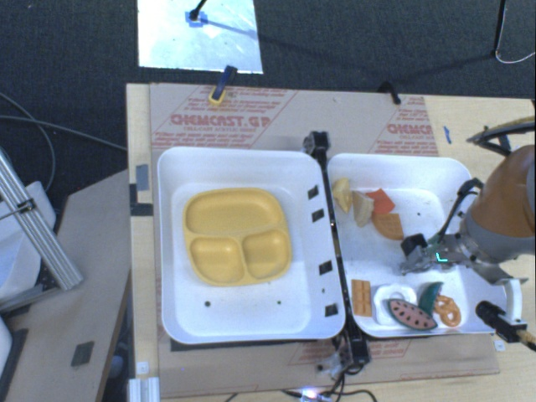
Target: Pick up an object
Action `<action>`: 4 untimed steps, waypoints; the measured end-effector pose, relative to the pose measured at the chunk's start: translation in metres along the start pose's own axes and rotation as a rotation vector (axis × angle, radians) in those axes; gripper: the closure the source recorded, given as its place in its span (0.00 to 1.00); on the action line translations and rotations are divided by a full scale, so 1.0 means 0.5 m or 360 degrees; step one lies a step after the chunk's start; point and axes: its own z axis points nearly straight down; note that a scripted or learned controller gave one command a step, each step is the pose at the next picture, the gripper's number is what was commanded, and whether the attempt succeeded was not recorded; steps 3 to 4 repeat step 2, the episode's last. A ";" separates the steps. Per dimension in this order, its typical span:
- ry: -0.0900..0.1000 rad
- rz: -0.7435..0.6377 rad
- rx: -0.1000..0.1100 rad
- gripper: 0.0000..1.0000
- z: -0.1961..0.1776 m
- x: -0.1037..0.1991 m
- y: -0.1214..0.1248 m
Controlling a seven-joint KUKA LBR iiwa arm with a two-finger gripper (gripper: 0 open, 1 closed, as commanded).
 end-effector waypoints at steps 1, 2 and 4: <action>0.0003 -0.0020 -0.0018 0.00 -0.222 0.170 0.041; -0.0002 0.0007 0.0000 0.00 -0.267 0.074 -0.038; -0.0002 0.0007 0.0000 0.00 -0.267 0.074 -0.038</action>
